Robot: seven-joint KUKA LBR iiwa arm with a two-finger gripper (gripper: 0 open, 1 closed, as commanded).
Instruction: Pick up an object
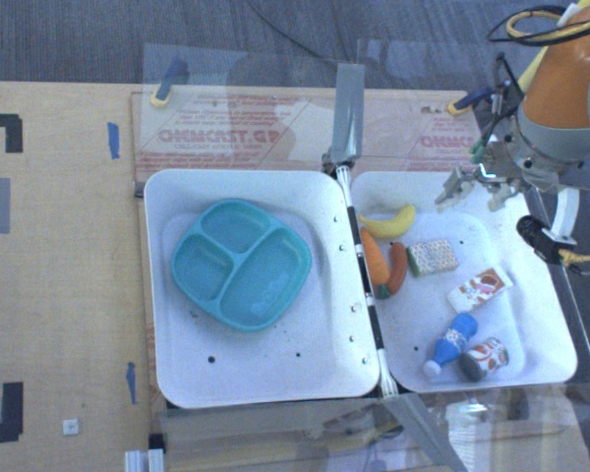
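Observation:
My gripper (pixel 473 191) hangs over the back edge of the right bin (pixel 541 362), fingers spread open with nothing between them. Below and left of it lies a yellow banana (pixel 393 222). An orange carrot (pixel 375 257) and a red sausage (pixel 398 268) lie side by side near the bin's left wall. A speckled block (pixel 432 257) sits beside them. Further forward are a white and red packet (pixel 479 289), a blue bottle (pixel 451 342) and a small can (pixel 485 358).
The left bin (pixel 177 362) holds a teal divided plate (pixel 241 264). A metal divider (pixel 349 126) stands behind the seam between the bins. The arm's orange band (pixel 565 77) and cables fill the upper right.

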